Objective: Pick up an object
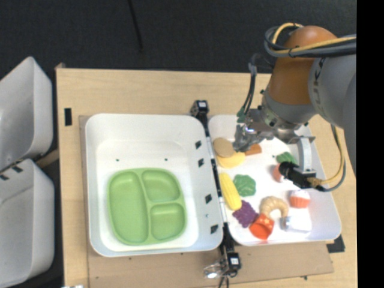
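Low over the far-left part of the right shallow white bin: end effector, just above a curved yellow plastic banana and a tan round bread-like piece; whether apart or together, cannot tell. Beside these, a small orange block. Nearer the front: yellow corn cob, green broccoli-like piece, purple grape bunch, tan curved croissant-like piece, red pepper-like piece. In the left white bin: light green three-compartment tray. Under both, a wooden table.
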Controlling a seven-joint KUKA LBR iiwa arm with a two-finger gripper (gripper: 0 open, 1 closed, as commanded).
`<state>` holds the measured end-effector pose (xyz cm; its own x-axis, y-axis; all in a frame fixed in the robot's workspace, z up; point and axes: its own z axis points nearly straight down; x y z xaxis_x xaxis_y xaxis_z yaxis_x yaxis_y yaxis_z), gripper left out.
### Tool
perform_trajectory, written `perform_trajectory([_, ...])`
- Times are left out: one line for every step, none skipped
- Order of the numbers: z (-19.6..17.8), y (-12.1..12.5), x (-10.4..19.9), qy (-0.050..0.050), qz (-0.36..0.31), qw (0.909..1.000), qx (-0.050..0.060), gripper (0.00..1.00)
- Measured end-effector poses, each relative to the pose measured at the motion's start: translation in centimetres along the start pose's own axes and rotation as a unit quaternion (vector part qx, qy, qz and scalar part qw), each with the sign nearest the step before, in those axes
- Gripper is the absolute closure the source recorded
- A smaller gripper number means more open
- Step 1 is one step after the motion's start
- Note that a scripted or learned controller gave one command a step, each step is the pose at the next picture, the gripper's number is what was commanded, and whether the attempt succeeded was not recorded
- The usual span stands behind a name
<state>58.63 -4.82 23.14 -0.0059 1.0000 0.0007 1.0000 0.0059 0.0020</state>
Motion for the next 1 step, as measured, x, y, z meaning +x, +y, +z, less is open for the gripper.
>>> perform_trajectory([-0.04,-0.62,-0.03,-0.001,0.002,1.0,0.001,1.0])
